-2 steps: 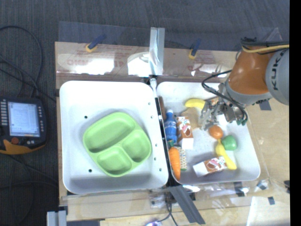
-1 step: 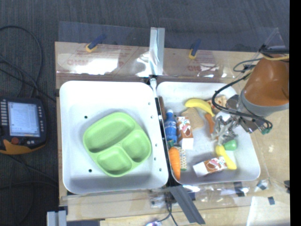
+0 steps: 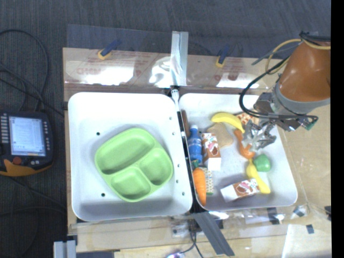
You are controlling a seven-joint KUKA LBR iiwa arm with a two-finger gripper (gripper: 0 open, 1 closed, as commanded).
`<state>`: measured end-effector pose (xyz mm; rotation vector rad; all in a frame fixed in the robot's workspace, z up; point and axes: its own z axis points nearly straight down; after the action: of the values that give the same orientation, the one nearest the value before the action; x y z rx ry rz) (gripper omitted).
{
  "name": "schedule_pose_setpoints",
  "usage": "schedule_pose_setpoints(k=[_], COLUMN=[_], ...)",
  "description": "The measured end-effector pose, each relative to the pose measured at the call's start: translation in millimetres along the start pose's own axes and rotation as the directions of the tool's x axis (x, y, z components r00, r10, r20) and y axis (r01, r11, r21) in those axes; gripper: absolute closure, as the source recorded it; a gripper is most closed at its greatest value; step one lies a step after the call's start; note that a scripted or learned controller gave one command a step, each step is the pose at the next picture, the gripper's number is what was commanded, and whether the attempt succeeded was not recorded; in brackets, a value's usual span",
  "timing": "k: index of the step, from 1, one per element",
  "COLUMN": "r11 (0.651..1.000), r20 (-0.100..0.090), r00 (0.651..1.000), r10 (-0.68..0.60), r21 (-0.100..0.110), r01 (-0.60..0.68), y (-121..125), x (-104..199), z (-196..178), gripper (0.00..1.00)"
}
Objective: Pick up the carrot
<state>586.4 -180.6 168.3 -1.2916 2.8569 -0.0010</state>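
The carrot (image 3: 199, 182) lies in the right bin (image 3: 285, 190), hard against the divider (image 3: 184, 144) between the two bins and toward the near end of it. It points along the divider, its orange body bare and free, with no part of the arm touching it.

Just beyond the carrot, along the same divider, a blue bottle (image 3: 194, 145) lies lengthwise, and a small red-and-white carton (image 3: 211, 147) sits just beside the bottle, on the side away from the divider. A second carton (image 3: 243, 189) rests near the front wall of the bin, well to the side of the carrot. A banana (image 3: 228, 120) curves across the far part of the bin; a smaller yellow piece (image 3: 257, 178) and a green ball (image 3: 262, 163) lie touching each other, farther from the divider than the carrot.

The gripper (image 3: 260, 137) hangs over the right bin, well apart from the carrot — on the far side of the cartons from it, just above the green ball. A thin orange piece (image 3: 245, 151) lies right at its tips. Whether the fingers are apart or together cannot be told here; the metal parts blur together.

In the left bin (image 3: 80, 144), across the divider from the carrot, lies a green plate (image 3: 134, 163) with three compartments. Both bins sit on the tabletop (image 3: 309, 160).
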Motion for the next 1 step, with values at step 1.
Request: schedule_pose_setpoints(k=[1], r11=[0.999], r20=[0.0], r00=[0.999], r10=[-0.035], r21=[0.002], r01=[0.035], y=[44.9], x=[94.2], z=[73.6], gripper=[1.0])
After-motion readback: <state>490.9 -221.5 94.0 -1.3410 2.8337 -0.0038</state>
